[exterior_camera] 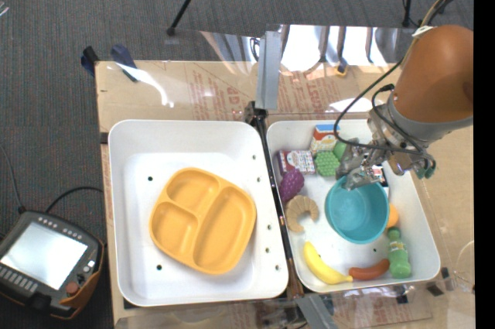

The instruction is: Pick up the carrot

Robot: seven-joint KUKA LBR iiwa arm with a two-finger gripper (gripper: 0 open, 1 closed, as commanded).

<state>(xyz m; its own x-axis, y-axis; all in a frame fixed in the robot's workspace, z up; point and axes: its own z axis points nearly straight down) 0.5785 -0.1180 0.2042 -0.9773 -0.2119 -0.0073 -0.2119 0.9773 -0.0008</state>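
Bench (pixel 186 91) bearing two shallow white bins side by side. The left bin (pixel 124 165) holds a yellow divided plate (pixel 203 219) at its centre. The arm (pixel 437 80), grey with an orange band, reaches in over the far right corner of the right bin (pixel 421 242). The gripper (pixel 360 171) hangs over the far rim of a teal bowl (pixel 356 211) at the middle of that bin; whether it is released or clenched cannot be told, and nothing is seen held in it. A banana (pixel 321 264) lies along the near edge, a croissant (pixel 300 211) and purple grapes (pixel 291 183) along the left edge, and a green bottle (pixel 399 254) near the near right corner. The carrot (pixel 393 216) shows as a small orange patch touching the bowl's right side, toward the bin's right edge, mostly hidden by the bowl.
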